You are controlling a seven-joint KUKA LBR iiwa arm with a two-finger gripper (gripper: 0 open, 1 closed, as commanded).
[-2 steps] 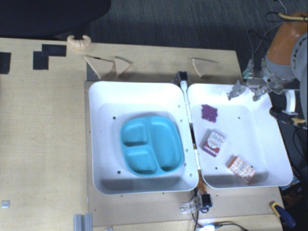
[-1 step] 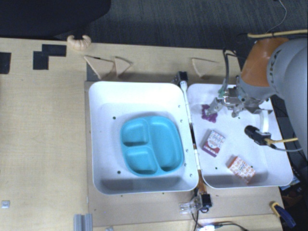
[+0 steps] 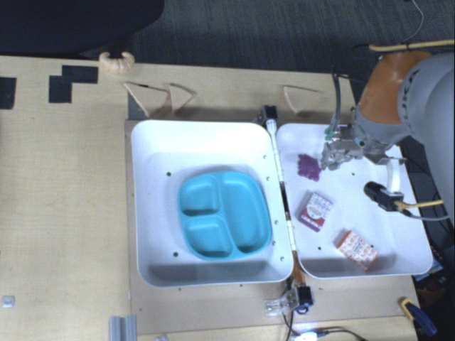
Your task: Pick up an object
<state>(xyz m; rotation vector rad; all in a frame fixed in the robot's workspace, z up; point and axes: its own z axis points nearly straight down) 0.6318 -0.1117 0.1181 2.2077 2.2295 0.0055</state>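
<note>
From my remote station: the left bin (image 3: 153, 190) holds a blue divided tray (image 3: 224, 214). In the right bin (image 3: 405, 240), a purple object (image 3: 308, 166) lies at nine o'clock of the gripper (image 3: 334, 155), two small packets (image 3: 316, 211) at six; finger state I cannot tell.

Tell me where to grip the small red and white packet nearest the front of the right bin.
Probably across its short sides, coming straight down: the red and white packet lies flat and angled on the right bin floor, near the front wall, clear of the other packet.
</note>
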